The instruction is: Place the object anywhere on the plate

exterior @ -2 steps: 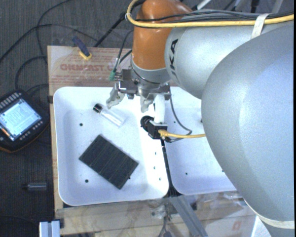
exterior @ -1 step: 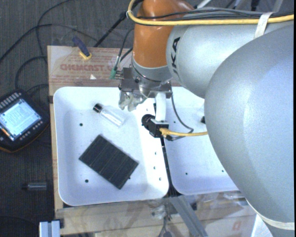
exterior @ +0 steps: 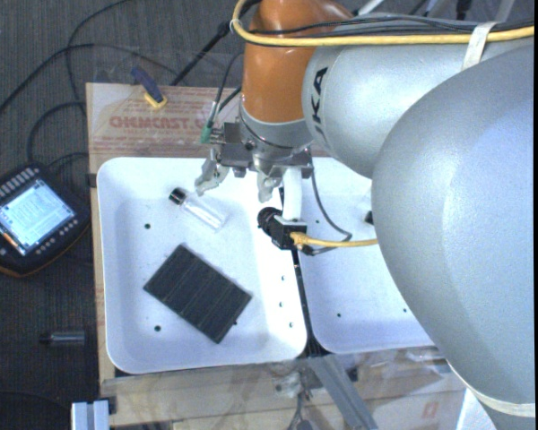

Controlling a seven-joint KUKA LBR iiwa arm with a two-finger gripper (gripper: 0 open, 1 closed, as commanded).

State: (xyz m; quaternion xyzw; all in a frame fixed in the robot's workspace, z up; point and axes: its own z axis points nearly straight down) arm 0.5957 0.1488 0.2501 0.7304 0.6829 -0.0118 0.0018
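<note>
A small clear vial with a black cap [exterior: 196, 207] lies on its side in the upper middle of the left bin [exterior: 130, 330]. A dark ribbed square plate [exterior: 198, 292] lies flat in the same bin, below the vial and apart from it. My gripper [exterior: 238, 183] hangs over the bin's upper right part, just up and right of the vial. Its two fingers stand apart with nothing between them; the left fingertip [exterior: 206, 181] is close to the vial's capped end.
The right bin [exterior: 359, 325] lies beside the left one and is largely covered by the arm. A yellow cable and black connector [exterior: 278, 227] hang over the ridge between the bins. A teach pendant [exterior: 27, 213] sits off the bench at left.
</note>
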